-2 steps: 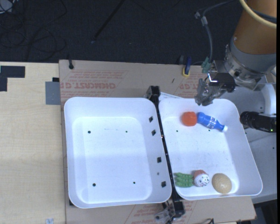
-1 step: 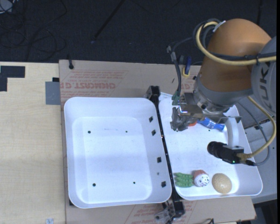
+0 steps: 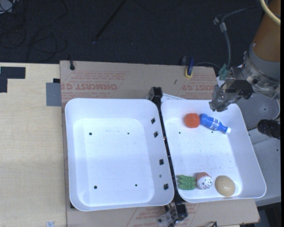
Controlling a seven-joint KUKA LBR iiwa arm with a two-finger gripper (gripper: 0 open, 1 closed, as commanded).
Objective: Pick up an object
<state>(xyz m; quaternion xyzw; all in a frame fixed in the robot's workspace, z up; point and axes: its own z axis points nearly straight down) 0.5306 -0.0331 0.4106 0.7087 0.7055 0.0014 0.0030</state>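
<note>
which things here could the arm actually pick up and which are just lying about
Belong to the job:
- pincer
- small orange round ball
- blue plastic bottle
- green soft toy
- white speckled ball
- tan egg-shaped object
- right white bin

Just lying about:
- left white bin
- brown cardboard sheet
- yellow clamp

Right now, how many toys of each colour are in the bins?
Orange: 1, the ball
Blue: 1, the bottle
Green: 1, the leafy toy
White with red: 1, the small ball
Tan: 1, the egg
Total: 5
</note>
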